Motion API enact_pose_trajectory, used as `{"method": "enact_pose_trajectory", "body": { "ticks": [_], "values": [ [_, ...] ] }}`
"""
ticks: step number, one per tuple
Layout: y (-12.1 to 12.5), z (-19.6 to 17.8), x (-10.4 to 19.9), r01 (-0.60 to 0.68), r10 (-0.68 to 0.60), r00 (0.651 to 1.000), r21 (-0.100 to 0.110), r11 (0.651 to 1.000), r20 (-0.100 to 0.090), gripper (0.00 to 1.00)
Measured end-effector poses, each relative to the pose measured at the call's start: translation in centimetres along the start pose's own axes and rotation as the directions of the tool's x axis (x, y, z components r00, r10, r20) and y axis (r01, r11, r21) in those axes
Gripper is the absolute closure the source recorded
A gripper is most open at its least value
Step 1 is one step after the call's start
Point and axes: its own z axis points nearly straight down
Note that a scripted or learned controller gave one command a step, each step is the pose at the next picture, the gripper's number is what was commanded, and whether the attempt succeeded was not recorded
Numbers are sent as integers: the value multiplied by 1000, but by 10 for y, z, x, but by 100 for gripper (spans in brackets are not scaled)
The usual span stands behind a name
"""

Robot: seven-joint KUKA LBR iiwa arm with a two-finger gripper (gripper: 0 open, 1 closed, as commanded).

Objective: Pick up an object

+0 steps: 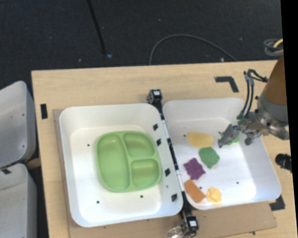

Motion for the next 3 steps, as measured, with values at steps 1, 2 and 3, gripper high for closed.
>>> {"method": "enact_pose_trajectory", "body": {
  "ticks": [1,2,3],
  "values": [
    [2,-6,0,3,-3,1000,-11,1000,3,0],
    [-7,51,3,2,-2,1000,-5,1000,2,0],
    [-10,95,-1,1,-1,1000,-7,1000,2,0]
  ]
}}
